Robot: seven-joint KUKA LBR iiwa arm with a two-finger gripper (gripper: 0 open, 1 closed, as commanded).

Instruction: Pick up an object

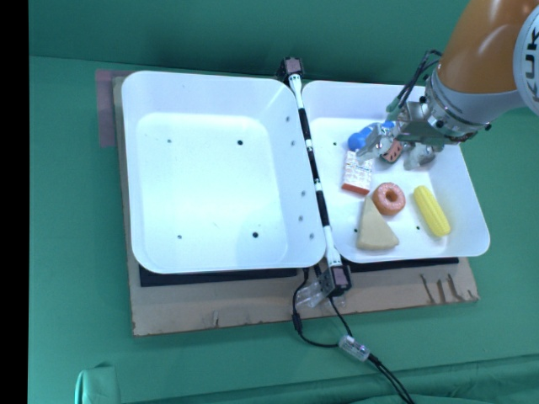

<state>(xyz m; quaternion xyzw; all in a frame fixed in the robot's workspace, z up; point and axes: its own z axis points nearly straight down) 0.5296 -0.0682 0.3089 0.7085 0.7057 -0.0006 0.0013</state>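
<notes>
- From the overhead camera, my grey arm with its orange band (484, 36) reaches in from the right and hangs over the upper part of the right shallow white plastic bin (472, 225).
- My two-finger claw (402, 146) sits low over that bin's upper middle; metal parts and something reddish crowd beneath it, and I cannot tell whether it is spread, pressed together or pinching anything.
- A small blue rounded plastic object (360, 139) lies just at the claw's left side; whether they touch I cannot tell.
- Just below that, a small white and red carton (358, 173) lies flat on the bin floor, its long side running up and down.
- An orange ring-shaped toy doughnut (388, 199) lies near the bin's centre, just beside the carton's lower right corner.
- A pale yellow wedge of toy cheese (376, 230) rests below the doughnut, its tip touching or slightly under it.
- A bright yellow toy corn cob (431, 210) lies to the right of the doughnut, angled, apart from the cheese.
- The left shallow white plastic bin (147, 99) sits beside the right one, a black and white bar (310, 150) running between them.
- Both bins rest on a brown cardboard sheet (210, 318) over green cloth (67, 225).
</notes>
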